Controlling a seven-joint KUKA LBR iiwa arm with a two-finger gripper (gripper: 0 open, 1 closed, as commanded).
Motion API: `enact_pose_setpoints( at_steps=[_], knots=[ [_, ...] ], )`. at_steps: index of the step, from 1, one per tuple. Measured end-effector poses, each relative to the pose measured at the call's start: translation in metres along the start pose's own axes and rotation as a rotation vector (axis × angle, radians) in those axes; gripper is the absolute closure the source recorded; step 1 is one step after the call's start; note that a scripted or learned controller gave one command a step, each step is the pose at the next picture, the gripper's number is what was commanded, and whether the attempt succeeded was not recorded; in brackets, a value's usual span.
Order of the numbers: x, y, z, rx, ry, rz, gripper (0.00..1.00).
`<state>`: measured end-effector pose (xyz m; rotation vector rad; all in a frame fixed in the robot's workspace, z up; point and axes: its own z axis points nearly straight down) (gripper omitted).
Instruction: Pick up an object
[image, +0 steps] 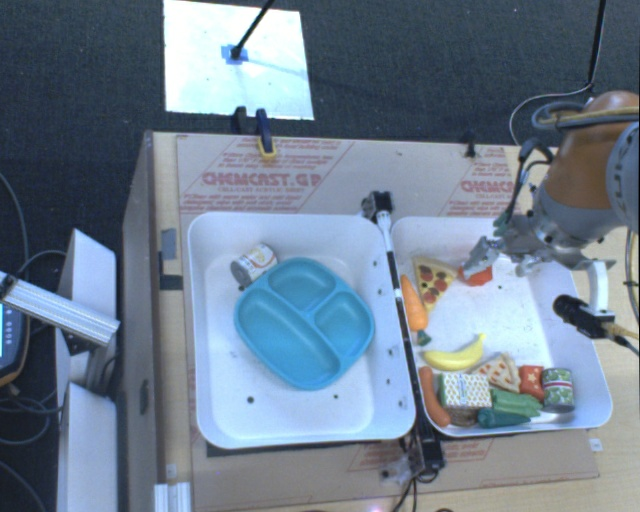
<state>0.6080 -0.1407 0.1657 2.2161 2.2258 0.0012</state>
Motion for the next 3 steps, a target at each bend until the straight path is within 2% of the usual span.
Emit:
enact_pose_setpoints(
  at_steps=[1, 2, 3],
  knots=[
    [0.020, -0.065, 0.082, 0.001, 0.000, 0.003, 0.00],
    [0.008, 0.057, 0.080, 0.018, -0.001, -0.001, 0.00],
    [0.010, 0.059, 0.070, 0.005, -0.003, -0.002, 1.00]
  ],
)
